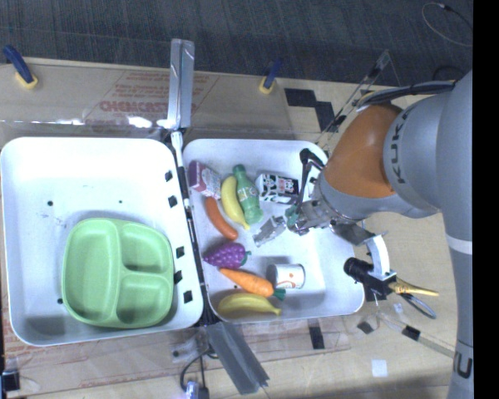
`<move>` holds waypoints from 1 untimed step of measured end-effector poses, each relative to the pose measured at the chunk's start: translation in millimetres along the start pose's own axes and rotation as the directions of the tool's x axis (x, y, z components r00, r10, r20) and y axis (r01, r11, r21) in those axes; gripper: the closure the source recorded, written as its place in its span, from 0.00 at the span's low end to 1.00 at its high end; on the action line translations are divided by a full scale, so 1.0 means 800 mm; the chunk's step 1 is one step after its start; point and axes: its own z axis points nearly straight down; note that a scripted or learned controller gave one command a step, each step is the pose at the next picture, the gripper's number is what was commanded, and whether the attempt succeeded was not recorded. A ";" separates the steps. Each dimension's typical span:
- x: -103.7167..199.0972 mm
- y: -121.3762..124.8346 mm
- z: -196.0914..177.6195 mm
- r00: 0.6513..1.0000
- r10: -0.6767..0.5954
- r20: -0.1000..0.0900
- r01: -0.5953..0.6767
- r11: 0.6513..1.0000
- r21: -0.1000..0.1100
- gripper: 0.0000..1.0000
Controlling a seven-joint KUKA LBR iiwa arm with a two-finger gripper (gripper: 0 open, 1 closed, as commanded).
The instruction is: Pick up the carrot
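Note:
The carrot is orange with a green stub at its right end. It lies flat near the front of the right bin, between purple grapes and a yellow banana. My gripper hangs over the middle of the bin, up and slightly to the right of the carrot and apart from it. It looks open, with nothing between its fingers. The grey arm with its orange band reaches in from the right.
A white cup touches the carrot's green end. Behind the gripper lie an orange sausage, a second banana, a green bottle and a small carton. The left bin holds a green divided plate.

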 end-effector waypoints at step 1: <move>0.076 -0.054 0.043 1.000 -0.005 0.000 0.005 1.000 0.000 0.00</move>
